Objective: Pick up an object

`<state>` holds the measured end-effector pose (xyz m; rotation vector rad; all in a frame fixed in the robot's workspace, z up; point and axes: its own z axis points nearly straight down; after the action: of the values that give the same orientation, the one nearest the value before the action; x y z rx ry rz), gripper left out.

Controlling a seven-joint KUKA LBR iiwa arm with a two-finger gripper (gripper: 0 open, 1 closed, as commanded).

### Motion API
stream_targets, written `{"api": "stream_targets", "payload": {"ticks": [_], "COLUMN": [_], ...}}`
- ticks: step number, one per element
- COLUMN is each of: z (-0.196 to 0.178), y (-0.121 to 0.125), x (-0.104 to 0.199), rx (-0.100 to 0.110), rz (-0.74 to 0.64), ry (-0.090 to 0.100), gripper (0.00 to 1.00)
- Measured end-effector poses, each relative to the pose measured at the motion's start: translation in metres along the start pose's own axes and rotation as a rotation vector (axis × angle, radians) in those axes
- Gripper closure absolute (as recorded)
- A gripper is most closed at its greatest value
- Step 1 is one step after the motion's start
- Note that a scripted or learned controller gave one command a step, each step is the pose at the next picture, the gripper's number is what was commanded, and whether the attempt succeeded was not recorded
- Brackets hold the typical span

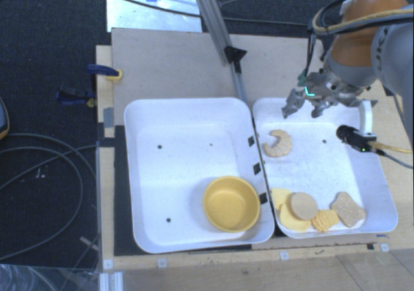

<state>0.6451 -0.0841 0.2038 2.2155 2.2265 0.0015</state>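
My gripper (pixel 303 110) hangs over the far edge of the right bin (pixel 381 186), its two fingers spread apart with nothing between them. Just below and left of it lies a pale croissant (pixel 279 143) on the bin floor. At the near end of the same bin sit a yellow flat piece (pixel 289 216), a round tan cookie (pixel 303 205), a ridged yellow cracker (pixel 325 220) and a slice of toast (pixel 348 209). A yellow bowl (pixel 231 203) stands upright in the left bin (pixel 145 154), near its front right corner.
A grey metal pole (pixel 213 18) slants from the top of the view down to the divide between the bins. Clamps (pixel 103 71) hold the board at its left edge. Cables lie on the dark floor at the left.
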Motion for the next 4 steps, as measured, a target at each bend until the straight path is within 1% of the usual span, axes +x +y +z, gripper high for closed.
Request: {"api": "stream_targets", "payload": {"ticks": [1,2,3,4], "z": [-0.001,0.058,0.11,0.096], "y": [0.0,-0.009,-0.009,-0.007], "x": [0.0,-0.001,0.0,0.0], "rx": [-0.001,0.005,0.005,-0.003], "rz": [0.0,0.004,0.005,0.005], "ry": [0.0,0.0,0.0,-0.001], "gripper": [0.0,0.0,0.0,1.0]}}
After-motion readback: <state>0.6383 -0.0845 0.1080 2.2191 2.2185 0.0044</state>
